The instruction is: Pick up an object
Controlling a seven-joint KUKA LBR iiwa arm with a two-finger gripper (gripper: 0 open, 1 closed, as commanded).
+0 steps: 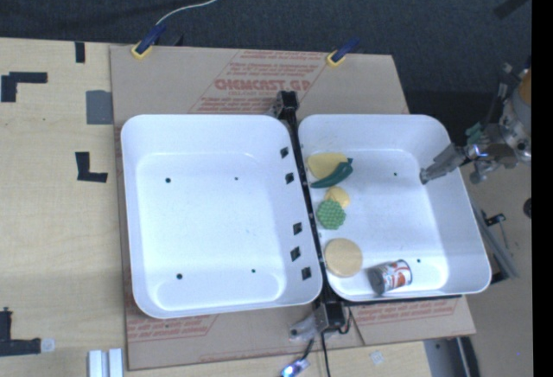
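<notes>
Both white bins (207,297) look like smooth, slightly glossy plastic, set on matt printed cardboard (259,81); the can (393,277) seems shiny metal.

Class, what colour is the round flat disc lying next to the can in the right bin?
Tan disc, clear in the camera view.

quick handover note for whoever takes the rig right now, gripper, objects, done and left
Gripper: at the right bin's right rim, above the wall, nothing between its fingers. Whether they are open or shut cannot be told.

Objects, all in the right bin, along its left side and front:
- yellow and green piece at the back left
- small yellow piece beside a green studded ball
- tan disc near the front
- red and white can lying on its side at the front

Left bin: white, beside the right one.

Done: nothing picked yet.
Left: reach in, grasp one object, lift it.
</notes>
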